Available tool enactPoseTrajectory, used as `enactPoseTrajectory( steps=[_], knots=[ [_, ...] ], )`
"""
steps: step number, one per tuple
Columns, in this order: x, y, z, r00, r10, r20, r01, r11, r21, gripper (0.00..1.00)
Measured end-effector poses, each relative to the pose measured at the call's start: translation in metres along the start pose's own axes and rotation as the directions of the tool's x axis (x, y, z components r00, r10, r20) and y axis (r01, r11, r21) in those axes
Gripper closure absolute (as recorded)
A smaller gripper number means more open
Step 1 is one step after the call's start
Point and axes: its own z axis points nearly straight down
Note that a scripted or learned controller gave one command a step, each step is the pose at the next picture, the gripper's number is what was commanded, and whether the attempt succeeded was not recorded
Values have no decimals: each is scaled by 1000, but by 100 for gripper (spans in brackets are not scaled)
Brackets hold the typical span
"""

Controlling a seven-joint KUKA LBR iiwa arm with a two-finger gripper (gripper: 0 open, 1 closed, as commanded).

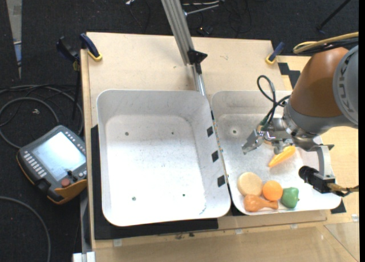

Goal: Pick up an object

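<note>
A single camera sits high above the bench point(148, 61), looking down at a slant and far enough back to take in both white bins. The left bin point(154, 158) fills the middle; the right bin point(228, 112) lies toward 3 o'clock. The arm point(325, 89) enters from 3 o'clock, and dark floor point(40, 15) shows from 9 to 12 o'clock.

Pale wooden bench point(148, 61), dark floor point(45, 4) strewn with cables point(23, 118), teach pendant point(54, 164) at left
</note>
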Motion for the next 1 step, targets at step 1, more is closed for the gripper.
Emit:
enactPoseTrajectory(
  steps=[1],
  knots=[
    [5,-3,44,1000,-1,-1,1,1000,-1,0]
  ],
)
